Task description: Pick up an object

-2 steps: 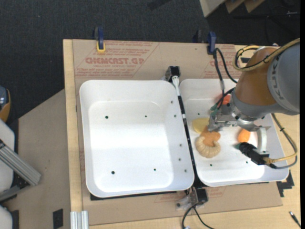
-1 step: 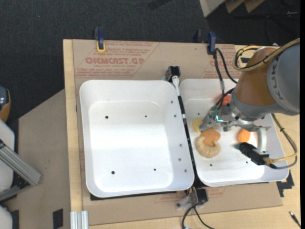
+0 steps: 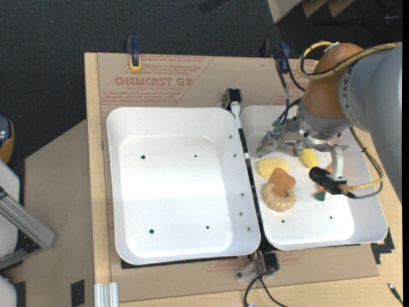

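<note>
Over the right bin, step in hand: the gripper (image 3: 301, 147) hangs low on the grey arm (image 3: 374, 88) above the bin's far half. By my reading this is the approach to a grasp, with nothing lifted.
Grip state: I cannot tell whether it is wide or narrow, because the wrist hides that part from above.
Next move: it probably needs to settle on one item, line up squarely over it, and close only once that item sits inside the grip. The toys lie close together, so two may be nudged at once.
Table (image 3: 102, 88): a brown board that carries both bins, which touch along the middle.
Left bin (image 3: 128, 139): bare white floor with a few small dark dots.
Right bin (image 3: 358, 226): all the loose items, gathered in its left and middle part.
Pale yellow piece (image 3: 272, 167): flat, nearest the dividing wall.
Orange-brown lump (image 3: 282, 180): just in front of the pale yellow piece, resting against the piece below it.
Beige ribbed piece (image 3: 279, 201): nearest the camera, touching the lump.
Yellow ribbed piece (image 3: 308, 157): just beside the gripper, and likely the task's object.
Small green thing (image 3: 320, 197): apart to the right, too small to name.
</note>
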### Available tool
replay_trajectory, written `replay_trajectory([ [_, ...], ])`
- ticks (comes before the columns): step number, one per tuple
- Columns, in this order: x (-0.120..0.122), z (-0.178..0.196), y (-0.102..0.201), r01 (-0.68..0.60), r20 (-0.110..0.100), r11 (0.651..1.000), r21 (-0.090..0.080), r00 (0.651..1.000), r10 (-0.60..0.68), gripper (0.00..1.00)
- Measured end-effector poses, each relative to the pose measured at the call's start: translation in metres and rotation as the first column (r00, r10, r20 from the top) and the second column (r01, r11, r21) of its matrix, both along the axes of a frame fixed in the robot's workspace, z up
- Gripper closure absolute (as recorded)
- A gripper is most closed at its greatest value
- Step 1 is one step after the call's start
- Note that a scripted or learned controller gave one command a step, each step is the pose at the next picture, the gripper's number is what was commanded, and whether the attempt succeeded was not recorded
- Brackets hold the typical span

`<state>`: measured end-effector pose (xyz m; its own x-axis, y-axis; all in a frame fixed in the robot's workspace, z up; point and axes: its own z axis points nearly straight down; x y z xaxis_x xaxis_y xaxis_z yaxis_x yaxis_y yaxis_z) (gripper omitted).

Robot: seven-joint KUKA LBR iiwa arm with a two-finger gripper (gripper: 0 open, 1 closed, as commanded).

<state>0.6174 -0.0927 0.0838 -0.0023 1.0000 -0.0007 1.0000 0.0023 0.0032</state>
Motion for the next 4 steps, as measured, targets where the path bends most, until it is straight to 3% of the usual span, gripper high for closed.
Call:
replay_trajectory([
  [1, 0.051, 0.002, -0.013, 0.000, 0.003, 1.000, -0.002, 1.000, 0.000, 0.00],
  [2, 0.016, 0.003, -0.129, 0.010, 0.000, 1.000, 0.007, 1.000, -0.010, 0.00],
  [3, -0.027, 0.002, -0.072, 0.000, -0.008, 1.000, 0.004, 1.000, 0.000, 0.00],
  [4, -0.025, 0.013, -0.075, 0.002, -0.002, 1.000, 0.000, 1.000, -0.002, 1.00],
])
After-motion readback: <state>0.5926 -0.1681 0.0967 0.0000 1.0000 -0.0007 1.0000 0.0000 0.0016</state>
